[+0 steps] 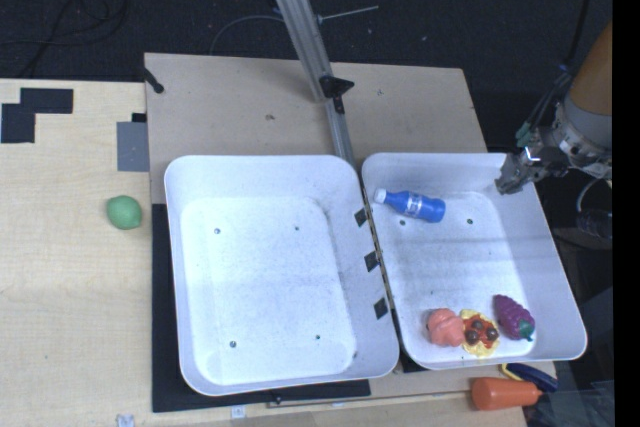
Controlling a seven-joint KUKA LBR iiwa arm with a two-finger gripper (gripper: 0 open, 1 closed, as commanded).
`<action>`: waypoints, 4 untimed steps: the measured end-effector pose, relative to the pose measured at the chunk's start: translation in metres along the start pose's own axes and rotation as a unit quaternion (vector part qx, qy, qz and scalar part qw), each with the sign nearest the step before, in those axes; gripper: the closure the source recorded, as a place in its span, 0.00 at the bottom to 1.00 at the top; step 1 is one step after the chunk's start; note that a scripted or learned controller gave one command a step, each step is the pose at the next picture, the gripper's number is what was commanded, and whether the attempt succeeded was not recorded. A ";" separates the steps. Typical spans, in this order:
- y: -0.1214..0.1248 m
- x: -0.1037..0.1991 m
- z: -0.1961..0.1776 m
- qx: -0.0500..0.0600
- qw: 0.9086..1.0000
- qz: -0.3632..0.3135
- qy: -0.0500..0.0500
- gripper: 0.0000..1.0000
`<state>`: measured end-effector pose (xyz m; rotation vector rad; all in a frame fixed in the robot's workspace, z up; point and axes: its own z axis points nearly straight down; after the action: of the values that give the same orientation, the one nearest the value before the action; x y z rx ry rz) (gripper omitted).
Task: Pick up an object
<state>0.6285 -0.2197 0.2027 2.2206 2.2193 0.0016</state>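
Arm: grey, with an orange band, reaching in from the right edge, above the far right corner of the right bin (560,305).
Hand (510,177): dark and small in the view, hanging over the far right rim of the right bin — whether it is open or closed cannot be told, and nothing is seen in it.
Blue bottle (412,205): lying on its side in the far part of the right bin, white cap toward the left, near the divide between the bins and well apart from the hand.
Near right corner of the right bin: three small toys in a row — an orange-pink piece (444,326), a yellow piece with dark and red spots (480,334) just beside it, and a purple grape bunch (513,316) on the right.
Left bin (190,215): white and shallow, beside the right bin, the two touching along black clips.
Green ball (125,212): on the pale wood tabletop (60,285), left of the left bin.
Orange toy (503,393): carrot-like, lying outside the right bin, just past its near rim.
Metal rail (305,25): slanting from the far side down toward the gap between the bins.
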 end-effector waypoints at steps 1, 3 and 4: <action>-0.005 0.049 -0.012 0.001 1.000 -0.002 0.001 1.00; 0.004 0.145 -0.025 0.001 1.000 -0.002 0.001 1.00; 0.006 0.207 -0.024 0.001 1.000 -0.002 0.001 1.00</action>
<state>0.6342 -0.0130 0.2261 2.2181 2.2267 0.0010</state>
